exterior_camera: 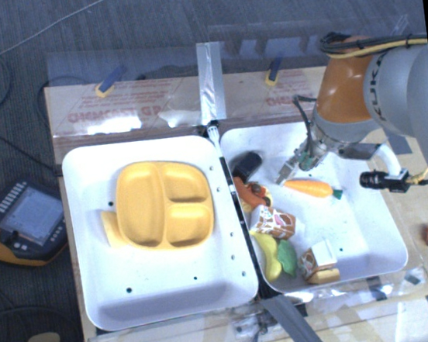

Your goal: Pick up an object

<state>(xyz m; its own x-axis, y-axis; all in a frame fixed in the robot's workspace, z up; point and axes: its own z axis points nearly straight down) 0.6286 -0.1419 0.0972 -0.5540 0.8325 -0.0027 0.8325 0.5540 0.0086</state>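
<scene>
Two white bins are seen side by side on the bench. In the left bin [96,283] a yellow divided tray [163,203] is laid, a little tilted, with a pale yellow flat piece partly hidden under its left edge. The right bin [372,239] is reached by the grey arm [399,91] from the right, and the gripper [297,161] is placed low over the upper middle of this bin. Whether anything is gripped cannot be told, because the tip is small and blurred. Just beside the gripper, to its lower right, a toy carrot [308,187] is lying, apart from it. Near the bin's left wall a black object [246,162], an orange-red toy [253,193], a small printed packet [274,222], a yellow banana [268,254] and a green piece [287,257] are gathered.
</scene>
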